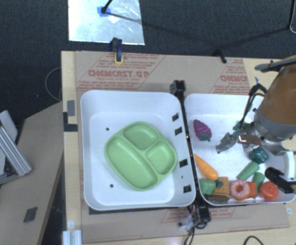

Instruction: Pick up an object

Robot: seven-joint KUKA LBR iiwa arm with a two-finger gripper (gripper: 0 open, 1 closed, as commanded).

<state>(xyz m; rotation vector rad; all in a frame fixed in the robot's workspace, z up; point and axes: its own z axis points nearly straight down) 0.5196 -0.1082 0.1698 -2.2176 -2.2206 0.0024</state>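
Observation:
My gripper [228,142] hangs over the middle of the right bin [217,106], its grey fingers spread open with nothing between them. A purple bunch of grapes [202,129] lies just to its left, apart from it. An orange carrot [206,167] lies below the grapes near the divider. Along the bin's front edge sit a green round piece [207,187], a brown block [221,187], a pink donut [239,189], a green vegetable [248,170] and a red tomato [269,190]. A teal item [258,154] sits close under the wrist.
The left bin [94,137] holds a green divided plate [140,155]. Black clips [179,87] line the divider between the bins. The arm's orange band [290,93] looms over the right bin's far right side. Cardboard [153,70] lies under both bins.

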